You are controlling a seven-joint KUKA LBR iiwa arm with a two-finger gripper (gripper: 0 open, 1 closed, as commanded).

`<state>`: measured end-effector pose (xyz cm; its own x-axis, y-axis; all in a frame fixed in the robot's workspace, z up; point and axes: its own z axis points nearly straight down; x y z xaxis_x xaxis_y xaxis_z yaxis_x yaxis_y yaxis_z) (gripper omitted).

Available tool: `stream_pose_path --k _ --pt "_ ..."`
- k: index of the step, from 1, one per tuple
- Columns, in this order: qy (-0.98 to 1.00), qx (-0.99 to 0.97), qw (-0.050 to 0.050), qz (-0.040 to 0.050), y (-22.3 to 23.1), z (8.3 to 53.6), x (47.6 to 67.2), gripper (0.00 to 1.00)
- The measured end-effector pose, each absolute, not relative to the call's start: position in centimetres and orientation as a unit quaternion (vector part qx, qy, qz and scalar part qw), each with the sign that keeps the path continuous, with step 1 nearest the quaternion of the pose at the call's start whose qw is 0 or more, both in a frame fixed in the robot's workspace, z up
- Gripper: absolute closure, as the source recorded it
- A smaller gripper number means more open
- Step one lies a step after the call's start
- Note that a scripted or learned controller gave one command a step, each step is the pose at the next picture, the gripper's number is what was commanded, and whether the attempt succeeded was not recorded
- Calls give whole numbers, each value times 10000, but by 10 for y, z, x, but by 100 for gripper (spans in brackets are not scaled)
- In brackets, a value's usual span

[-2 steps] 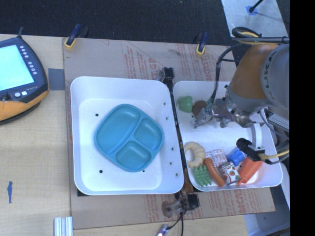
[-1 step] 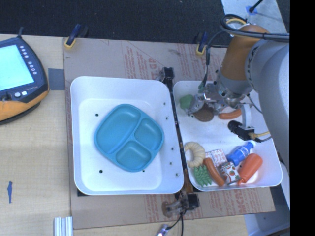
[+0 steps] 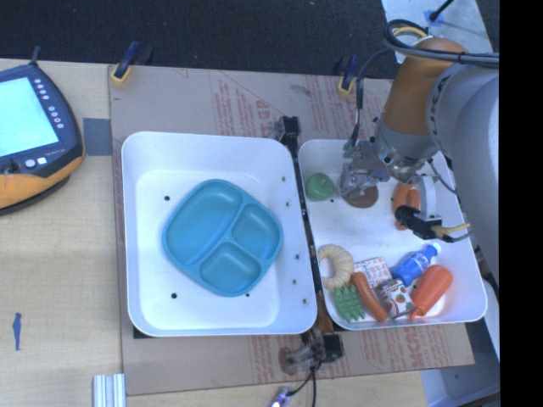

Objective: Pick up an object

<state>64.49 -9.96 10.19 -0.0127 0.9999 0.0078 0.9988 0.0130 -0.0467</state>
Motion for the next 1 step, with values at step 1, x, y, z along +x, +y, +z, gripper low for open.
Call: stream_pose_path --k 1 --pt "-7091 -7051 1 3 -27 280 657 100"
